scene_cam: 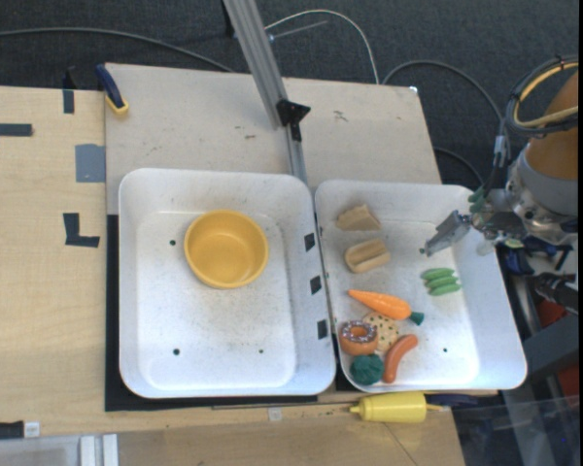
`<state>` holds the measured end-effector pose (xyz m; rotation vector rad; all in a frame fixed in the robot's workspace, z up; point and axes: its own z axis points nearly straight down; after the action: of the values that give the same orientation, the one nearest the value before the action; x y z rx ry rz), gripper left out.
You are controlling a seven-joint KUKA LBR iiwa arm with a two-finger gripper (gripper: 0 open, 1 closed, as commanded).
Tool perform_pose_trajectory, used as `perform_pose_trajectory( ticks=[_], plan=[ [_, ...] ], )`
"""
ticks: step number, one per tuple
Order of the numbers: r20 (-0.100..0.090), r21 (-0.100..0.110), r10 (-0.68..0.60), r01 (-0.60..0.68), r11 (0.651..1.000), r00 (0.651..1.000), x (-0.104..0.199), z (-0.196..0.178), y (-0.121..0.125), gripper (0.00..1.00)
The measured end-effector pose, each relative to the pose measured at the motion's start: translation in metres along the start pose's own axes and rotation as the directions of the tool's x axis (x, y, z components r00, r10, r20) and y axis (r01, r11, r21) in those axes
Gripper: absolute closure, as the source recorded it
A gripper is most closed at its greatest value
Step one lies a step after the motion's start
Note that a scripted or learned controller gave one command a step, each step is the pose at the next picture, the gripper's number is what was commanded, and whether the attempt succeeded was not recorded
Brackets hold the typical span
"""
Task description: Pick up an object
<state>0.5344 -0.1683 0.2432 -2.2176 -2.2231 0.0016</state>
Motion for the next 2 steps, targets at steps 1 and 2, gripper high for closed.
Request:
perform_pose_trajectory(
  ticks=[1, 2],
  plan=[
    [0.0, 0.0, 0.0, 0.0, 1.0, 1.0, 0.0, 0.0, 0.0, 0.0],
    [0.0, 0.005, 0.002, -0.002, 1.0, 1.0, -0.008, 0.054, 0.005, 0.0]
  ],
)
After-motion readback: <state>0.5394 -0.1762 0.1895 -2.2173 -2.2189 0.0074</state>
